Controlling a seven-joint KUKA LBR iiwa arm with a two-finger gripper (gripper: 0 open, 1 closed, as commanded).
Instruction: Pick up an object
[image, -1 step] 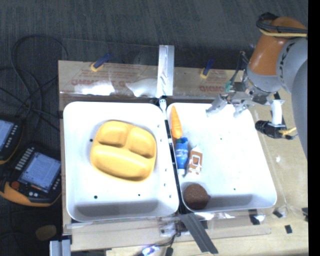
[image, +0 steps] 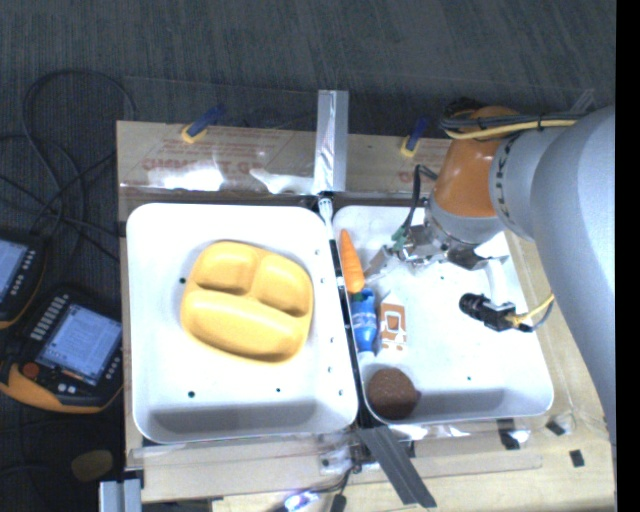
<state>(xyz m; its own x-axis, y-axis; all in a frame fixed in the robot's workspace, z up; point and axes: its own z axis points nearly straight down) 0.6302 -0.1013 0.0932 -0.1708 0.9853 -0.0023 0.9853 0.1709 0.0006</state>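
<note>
My gripper (image: 393, 250) reaches down into the back left part of the right bin (image: 470, 370), just right of an orange carrot (image: 350, 262) that lies along the bin's left wall. In front of the carrot lie a blue bottle (image: 363, 321) and a small white and orange box (image: 393, 327). A brown ball (image: 390, 391) sits in the front left corner of that bin. A large yellow moulded piece (image: 246, 299) lies in the middle of the left bin (image: 160, 400). I see nothing held by the gripper.
The grey arm with its orange band (image: 465, 185) covers the right bin's back right corner. A black plug on a yellow cable (image: 488, 309) hangs over the right bin's middle right. Handheld control pads (image: 70, 345) lie on the floor to the left.
</note>
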